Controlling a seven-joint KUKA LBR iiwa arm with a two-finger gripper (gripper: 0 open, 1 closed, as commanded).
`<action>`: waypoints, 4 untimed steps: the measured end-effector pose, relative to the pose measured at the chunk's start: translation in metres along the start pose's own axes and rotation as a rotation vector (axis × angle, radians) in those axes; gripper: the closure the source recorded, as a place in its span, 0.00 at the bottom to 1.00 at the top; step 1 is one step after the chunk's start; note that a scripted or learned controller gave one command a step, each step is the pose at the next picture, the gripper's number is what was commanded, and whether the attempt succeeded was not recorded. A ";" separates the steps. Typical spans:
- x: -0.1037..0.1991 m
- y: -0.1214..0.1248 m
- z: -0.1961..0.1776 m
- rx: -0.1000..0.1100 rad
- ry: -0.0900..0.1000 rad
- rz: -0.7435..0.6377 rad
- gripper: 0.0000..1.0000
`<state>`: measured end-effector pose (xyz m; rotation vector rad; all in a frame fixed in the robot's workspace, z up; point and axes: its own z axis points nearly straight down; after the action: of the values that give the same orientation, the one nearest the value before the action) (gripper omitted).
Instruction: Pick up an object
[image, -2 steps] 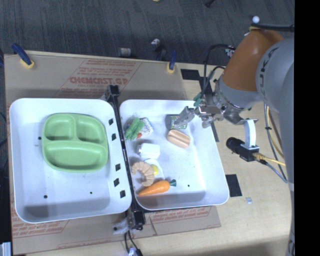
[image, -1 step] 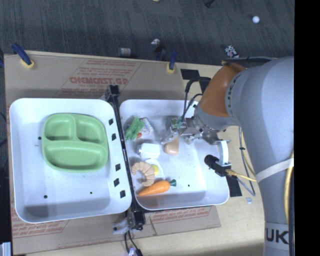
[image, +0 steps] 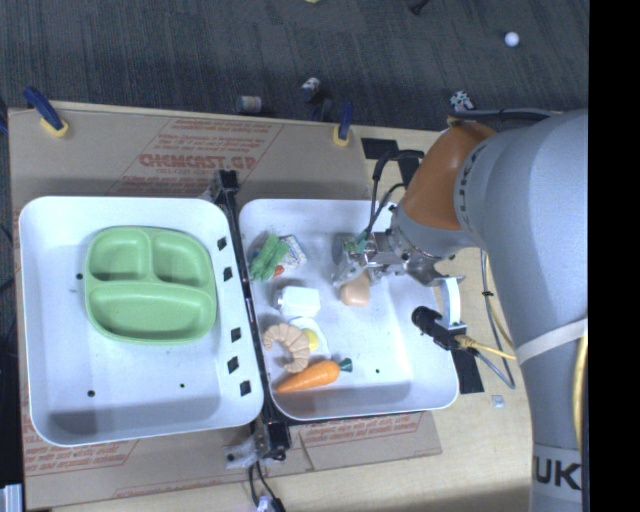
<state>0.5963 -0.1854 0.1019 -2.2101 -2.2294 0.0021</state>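
The right bin (image: 392, 345) holds several toy foods. A peach egg-shaped piece (image: 355, 292) lies near its middle, and my gripper (image: 356, 268) hangs directly over it, touching or nearly touching its top. A leafy green toy with a small packet (image: 270, 254) sits at the bin's back left. A white block (image: 299, 300) lies left of the peach piece. Toward the front are a curled shrimp-like piece (image: 288, 340) on something yellow, and an orange carrot (image: 311, 375).
The left bin (image: 45, 330) contains a green divided plate (image: 150, 283). A black divider with clips (image: 236, 290) runs between the bins. The grey arm with its orange band (image: 440, 185) covers the right bin's back right corner; cables trail at its right rim.
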 end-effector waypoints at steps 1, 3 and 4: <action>0.038 -0.091 -0.110 -0.002 0.000 0.005 1.00; 0.118 -0.118 -0.141 -0.005 -0.001 0.003 1.00; 0.118 -0.117 -0.151 -0.008 -0.002 -0.003 1.00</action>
<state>0.4788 -0.0687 0.2536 -2.2113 -2.2380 -0.0045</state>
